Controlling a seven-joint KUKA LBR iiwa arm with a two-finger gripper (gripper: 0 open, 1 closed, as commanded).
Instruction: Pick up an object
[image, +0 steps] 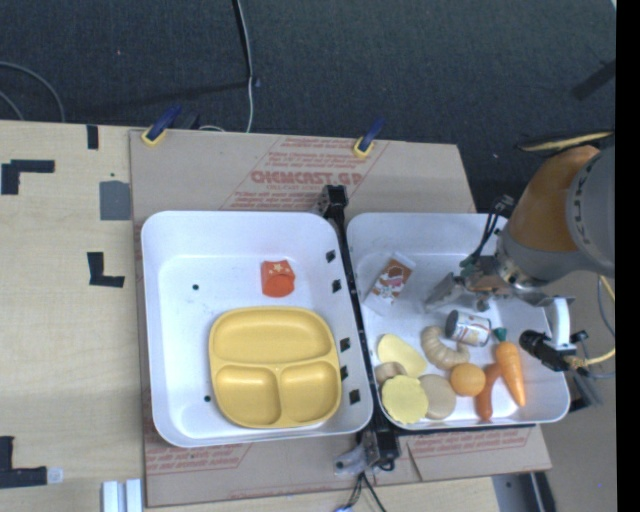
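Yellow is dominating the lower middle of the frame: a divided plate (276, 376) is lying in the left bin (165, 300), and pale yellow slices (404, 398) are sitting at the bottom of the right bin (410, 232). Just right of those, a round orange fruit (467, 380) and a carrot (511, 372) are crowding a small grey can (468, 328). Higher up, a small packet (391, 279) is resting alone in the right bin, and an orange-red cup (278, 279) is standing above the plate. The pincer (458, 287) is hanging just above the can, at mid-right; I cannot tell whether its fingers are apart or together. The pile looks tight, so a descent here is risking a finger landing on a neighbour, or the round can rolling aside.
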